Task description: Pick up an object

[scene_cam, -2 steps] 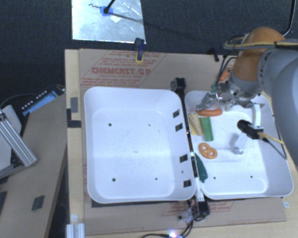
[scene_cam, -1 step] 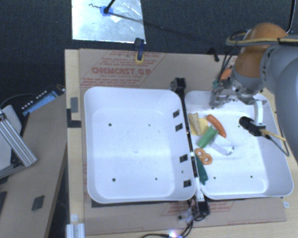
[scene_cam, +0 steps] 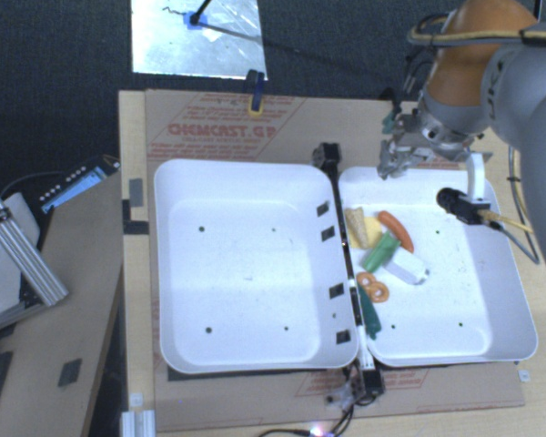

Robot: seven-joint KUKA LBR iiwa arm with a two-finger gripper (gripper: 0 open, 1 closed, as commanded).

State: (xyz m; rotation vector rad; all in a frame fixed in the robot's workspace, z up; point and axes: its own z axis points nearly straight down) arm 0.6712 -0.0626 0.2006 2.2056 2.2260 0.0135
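Camera view, listed near to far.

- Surface (scene_cam: pixel 218 121): brown board carrying two white bins side by side.
- Left bin (scene_cam: pixel 246 262): bare white floor.
- Right bin (scene_cam: pixel 464 317): holds a small cluster against its left wall. Nearest, a dark green piece (scene_cam: pixel 370 319); then an orange ring (scene_cam: pixel 375 288), a white block (scene_cam: pixel 408 269), a green pod (scene_cam: pixel 379 252), an orange carrot (scene_cam: pixel 397 230) and a yellow piece (scene_cam: pixel 360 227).
- End effector (scene_cam: pixel 396 164): hangs over the far rim of the right bin, nothing between its fingers; how far apart they stand I cannot tell.
- Arm (scene_cam: pixel 519 71): grey with an orange band, entering from the right.

Step in hand, as judged: approach, no grasp made. The cluster lies nearer the camera than the end effector and well apart from it, the yellow piece and carrot closest. The next move calls for travel toward the cluster, choice of one item, then descent.
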